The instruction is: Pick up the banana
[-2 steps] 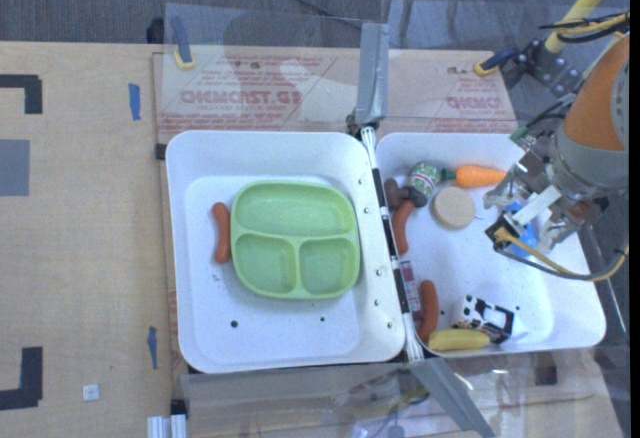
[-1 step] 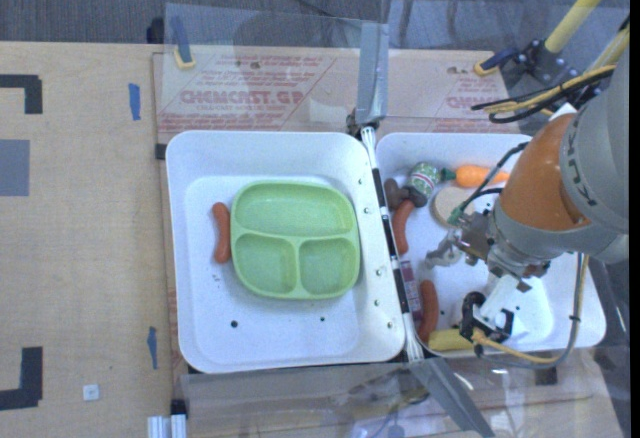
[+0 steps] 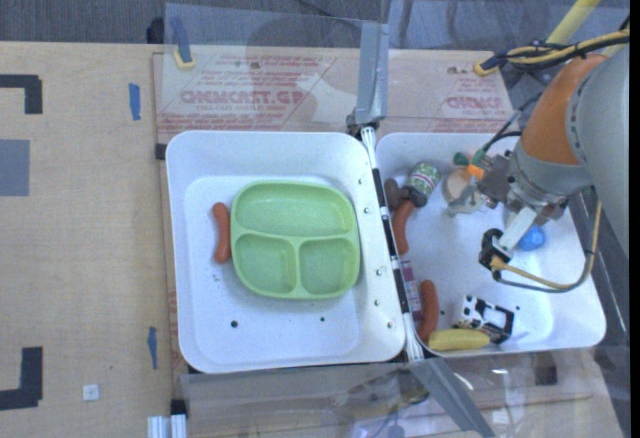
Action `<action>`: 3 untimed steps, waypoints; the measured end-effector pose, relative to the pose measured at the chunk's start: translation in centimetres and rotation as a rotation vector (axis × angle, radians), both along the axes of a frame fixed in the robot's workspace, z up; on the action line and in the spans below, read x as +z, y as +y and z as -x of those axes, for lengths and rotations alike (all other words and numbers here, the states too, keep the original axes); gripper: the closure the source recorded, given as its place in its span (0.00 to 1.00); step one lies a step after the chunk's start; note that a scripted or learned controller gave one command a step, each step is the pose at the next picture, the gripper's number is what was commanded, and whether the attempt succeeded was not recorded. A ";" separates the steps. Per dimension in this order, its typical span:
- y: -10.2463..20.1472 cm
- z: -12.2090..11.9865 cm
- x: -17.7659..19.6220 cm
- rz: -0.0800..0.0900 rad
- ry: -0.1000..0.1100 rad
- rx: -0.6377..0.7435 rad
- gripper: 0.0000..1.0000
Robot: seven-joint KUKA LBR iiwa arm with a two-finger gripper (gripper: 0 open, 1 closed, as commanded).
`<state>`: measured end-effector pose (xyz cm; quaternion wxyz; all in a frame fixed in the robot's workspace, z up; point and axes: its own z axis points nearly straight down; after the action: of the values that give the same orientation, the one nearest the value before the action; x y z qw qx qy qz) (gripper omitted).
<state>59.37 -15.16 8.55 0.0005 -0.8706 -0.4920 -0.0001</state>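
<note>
Well, from where I stand, the left shallow white bin (image 3: 190,166) holds a small orange-red sausage (image 3: 221,232), just beside the left rim of a light green plastic plate with three compartments (image 3: 296,239). In the right shallow white bin (image 3: 565,306), near the wall between the two bins, lie a second reddish sausage (image 3: 402,223) and, lower down, a third one (image 3: 428,308). A small can with a green and white label (image 3: 424,181) lies toward the far side. The yellow banana (image 3: 458,339) lies flat along the near wall of this bin, close to its left corner. Its left end is just beside the third sausage, and a small black-and-white toy (image 3: 487,315) sits just behind its right end. The two-finger gripper (image 3: 490,188) hangs over the far half of the same bin, well apart from the banana; whether it is apart or together, I cannot tell.

I think the step in hand is the approach. To do it well, the gripper should travel to the near wall, turn to close across the banana's short width, and come down on its middle, away from toy and sausage. The wall leaves little room there.

About writing: the brown cardboard sheet (image 3: 260,91) behind the bins carries red printed letters, too faint for me to read surely. The can's label is also too small.
</note>
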 end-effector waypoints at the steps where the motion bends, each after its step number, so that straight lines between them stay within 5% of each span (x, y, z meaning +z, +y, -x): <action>1: 2.2 -0.4 0.1 0.000 -0.001 0.296 0.00; 2: -3.6 -7.2 11.1 0.003 -0.002 0.175 0.00; 3: 0.0 -6.3 1.1 0.001 0.000 -0.249 0.00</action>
<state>65.66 -15.17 9.67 0.0000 -0.9250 -0.3800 0.0003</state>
